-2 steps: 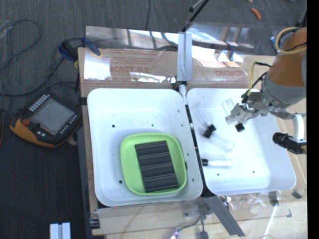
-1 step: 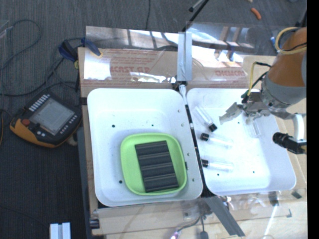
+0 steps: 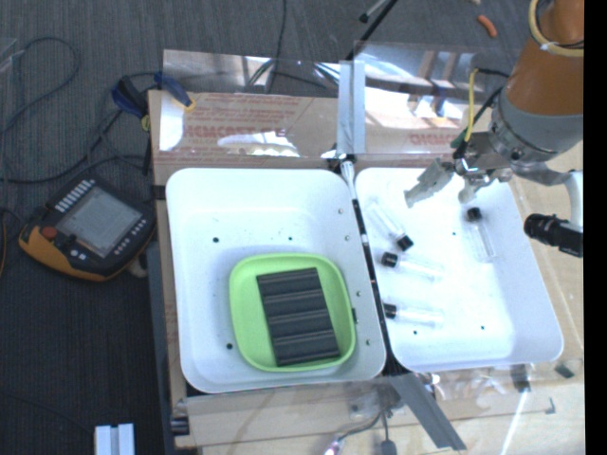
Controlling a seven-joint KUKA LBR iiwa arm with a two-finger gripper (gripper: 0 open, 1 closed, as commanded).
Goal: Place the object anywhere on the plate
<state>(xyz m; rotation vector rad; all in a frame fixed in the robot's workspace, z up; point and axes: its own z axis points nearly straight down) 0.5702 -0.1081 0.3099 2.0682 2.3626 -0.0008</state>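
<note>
Two shallow white bins side by side on the bench. Left bin [image 3: 190, 254] holding a square green plate [image 3: 245, 282] toward its near side, with a dark ribbed block [image 3: 298, 317] lying on the plate and covering most of its middle.

Right bin [image 3: 531, 320] scattered with several clear plastic syringes with black caps. One [image 3: 389, 227] near the bin's left wall, angled, black cap at its lower end. A second [image 3: 408, 265] just below it, black cap toward the divider. A third [image 3: 410, 315] nearer the front, again with black cap at the left end. A fourth [image 3: 479, 233] further right, standing roughly along the bin's depth, black cap at its far end, close beneath the gripper.

Arm [image 3: 550, 74] in from the right, grey with orange band near the top right corner. Gripper [image 3: 453, 180] hanging over the far part of the right bin, fingers splayed wide, one grey finger [image 3: 423, 188] reaching left, the other down by the fourth syringe's cap. Nothing between the fingers. Contact with the syringe cap not resolvable.

All syringes in the right bin, well apart from the plate.

Outside the bins: teach pendant [image 3: 90, 227] on the floor at left, cables trailing across dark carpet, a clear panel [image 3: 256, 112] standing behind the bins.
</note>
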